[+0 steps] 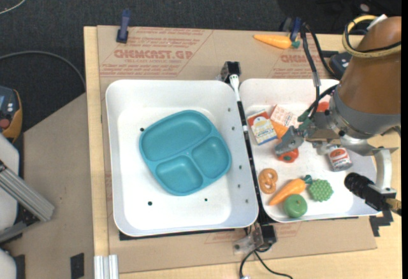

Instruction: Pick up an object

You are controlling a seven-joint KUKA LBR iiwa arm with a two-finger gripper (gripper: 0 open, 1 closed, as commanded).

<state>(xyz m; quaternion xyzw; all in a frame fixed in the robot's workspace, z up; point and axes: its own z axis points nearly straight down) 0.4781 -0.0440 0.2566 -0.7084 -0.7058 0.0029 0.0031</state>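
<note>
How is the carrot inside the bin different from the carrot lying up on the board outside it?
The carrot in the right bin lies among other toy food, next to a pretzel and a green apple; the carrot on the board lies alone beyond the bins. The bin carrot lies at a slant, with its leafy end higher; the board carrot lies nearly level. The bin carrot looks thicker. Both are orange with a green top.

Arm [373, 90]: bulbous grey housing, orange band on top, black cables along it, grey metal gripper [288, 143] at the wrist.
</note>
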